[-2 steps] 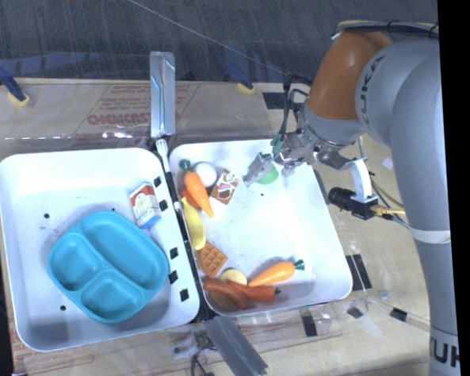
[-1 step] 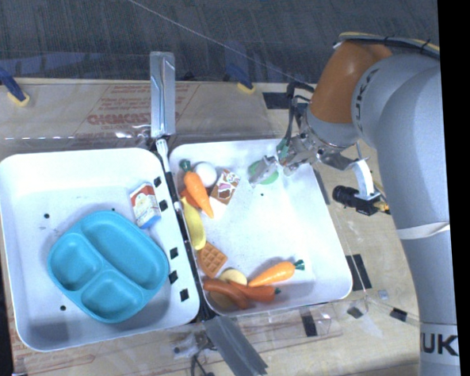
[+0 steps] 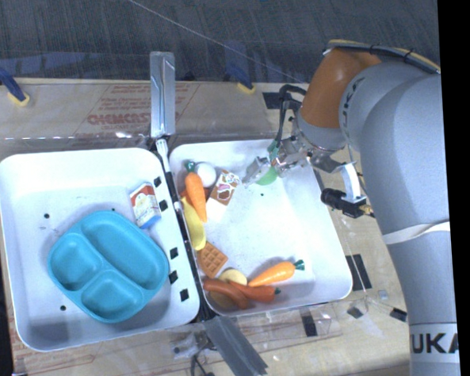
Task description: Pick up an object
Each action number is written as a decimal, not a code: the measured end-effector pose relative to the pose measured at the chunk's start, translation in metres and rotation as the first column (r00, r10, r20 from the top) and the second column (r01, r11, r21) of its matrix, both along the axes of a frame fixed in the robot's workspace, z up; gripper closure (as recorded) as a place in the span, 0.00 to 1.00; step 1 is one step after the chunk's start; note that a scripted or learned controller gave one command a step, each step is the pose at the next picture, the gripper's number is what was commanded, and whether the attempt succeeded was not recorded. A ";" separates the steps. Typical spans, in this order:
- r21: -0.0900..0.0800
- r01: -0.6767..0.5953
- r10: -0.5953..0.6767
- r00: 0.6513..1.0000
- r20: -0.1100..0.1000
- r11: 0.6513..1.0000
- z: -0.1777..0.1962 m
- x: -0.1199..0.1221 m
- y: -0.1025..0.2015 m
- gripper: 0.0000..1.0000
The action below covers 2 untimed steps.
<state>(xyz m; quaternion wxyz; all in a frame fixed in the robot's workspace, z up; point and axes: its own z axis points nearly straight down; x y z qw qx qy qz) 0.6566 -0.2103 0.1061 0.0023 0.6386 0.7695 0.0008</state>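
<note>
Two bins; gripper (image 3: 267,167) low at right bin (image 3: 322,241) far edge, small green item (image 3: 268,176) possibly at its tip, jaw state unreadable; carrots (image 3: 272,274), toy food untouched; no pick confirmed, lift remains

The bench (image 3: 79,113) bears two white bins: the left bin (image 3: 23,236) touches the right bin (image 3: 320,218) at its left wall
</note>
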 end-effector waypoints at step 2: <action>0.000 0.005 -0.005 1.000 -0.004 1.000 -0.001 0.002 0.002 1.00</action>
